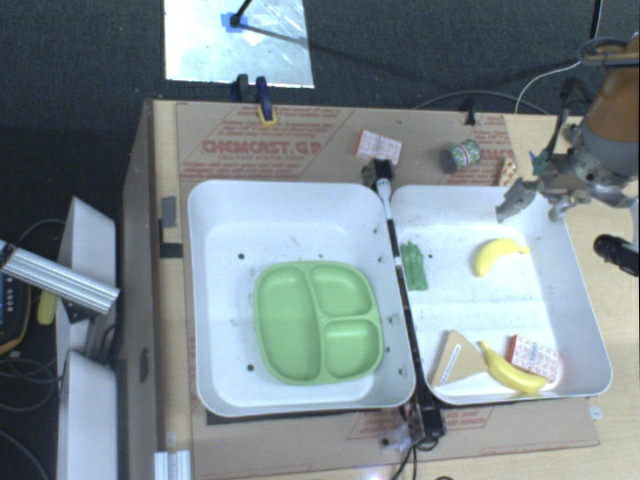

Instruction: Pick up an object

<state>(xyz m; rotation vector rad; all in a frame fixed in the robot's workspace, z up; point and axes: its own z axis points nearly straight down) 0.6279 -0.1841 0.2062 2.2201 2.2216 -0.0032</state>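
Small yellow banana (497, 255) lies in the right bin (575, 268), near its back.

The gripper (527, 200) hangs above the bin's far rim, grasping nothing, apart from the banana. A green divided plate (318, 321) sits in the left bin (215, 228).

floor (70, 58): dark carpet | bench (290, 143): brown board top | shiny metal sheet (237, 28) on floor beyond bench

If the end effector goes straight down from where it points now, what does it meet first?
Probably the bare floor of the right bin near its far corner; the end effector hangs beyond the small banana, though depth is unclear.
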